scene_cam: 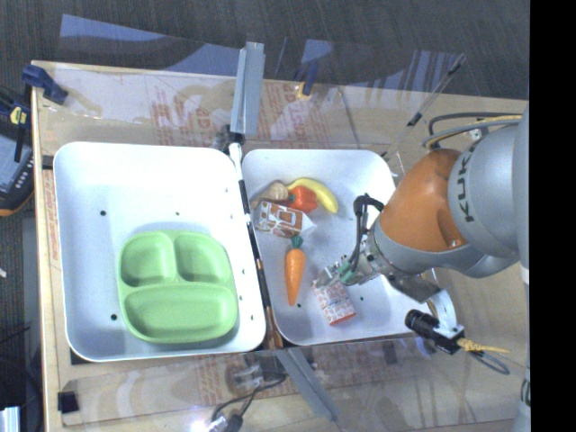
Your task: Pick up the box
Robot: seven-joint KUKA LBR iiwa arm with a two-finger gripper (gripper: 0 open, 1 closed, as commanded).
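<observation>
The grey arm with its orange band [423, 210] fills the right side of the frame, nearest the lens, and its gripper [346, 270] hangs low over the right bin [378, 165], at the upper edge of a small red-and-white box [335, 304] lying flat near the bin's lower wall. Whether the claw is spread or closed cannot be told, since the wrist hides much of it. A second, carton-like box [277, 217] lies at the bin's upper left, against a tomato [303, 198] and a banana [317, 193], and a carrot [294, 275] lies between the two boxes. The lower box looks the easier target, being apart from the rest. To take it well, the gripper should likely centre over the box instead of its edge, line up across its narrower sides, and come down squarely, staying off the carrot to the left. The green divided tray [177, 288] in the left bin [81, 165] plays no part.
</observation>
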